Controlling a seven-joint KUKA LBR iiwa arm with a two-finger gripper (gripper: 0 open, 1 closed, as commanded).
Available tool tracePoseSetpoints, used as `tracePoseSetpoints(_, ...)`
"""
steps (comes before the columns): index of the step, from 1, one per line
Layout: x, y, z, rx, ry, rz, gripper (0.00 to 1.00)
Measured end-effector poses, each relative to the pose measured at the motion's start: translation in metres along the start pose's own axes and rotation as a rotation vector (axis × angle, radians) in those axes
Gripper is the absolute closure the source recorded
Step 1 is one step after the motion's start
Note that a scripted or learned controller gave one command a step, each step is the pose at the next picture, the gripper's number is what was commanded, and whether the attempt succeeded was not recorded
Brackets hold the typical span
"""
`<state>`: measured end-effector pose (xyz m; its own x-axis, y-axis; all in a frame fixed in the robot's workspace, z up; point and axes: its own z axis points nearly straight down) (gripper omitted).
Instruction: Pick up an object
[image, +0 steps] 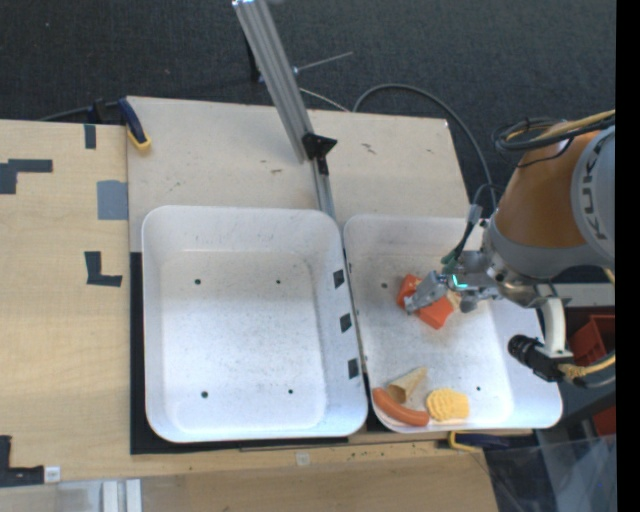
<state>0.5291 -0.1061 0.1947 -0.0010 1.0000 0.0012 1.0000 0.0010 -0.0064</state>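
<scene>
While the arm (560, 215) is reached in from the right edge of the bench (60, 250), the gripper (432, 293) is positioned low inside the right bin (490, 350), toward the middle of that bin's floor. An orange block (436, 314) is seen directly at the gripper, with a second orange-red piece (407, 291) just beside it on the side facing the left bin (240, 320). The gripper body overlaps both pieces, so contact cannot be confirmed. Whether the jaws are spread or pressed together cannot be told, since they are hidden by the gripper housing and the objects.

Near the front edge of the right bin, three further items are grouped: a red sausage-shaped piece (398, 407) along the rim, a tan wedge (409, 381) just behind it, and a round yellow waffle-textured piece (447, 404) beside both. These are well apart from the gripper.

A grey metal rail (285, 90) is laid at a slant across the back edge of the bench, ending between the two bins.
</scene>
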Motion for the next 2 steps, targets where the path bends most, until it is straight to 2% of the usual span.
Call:
tracePoseSetpoints(1, 0.000, 0.001, -0.002, -0.004, -0.001, -0.001, 0.00)
tracePoseSetpoints(2, 0.001, 0.002, 0.062, 0.002, 0.000, 0.000, 0.00)
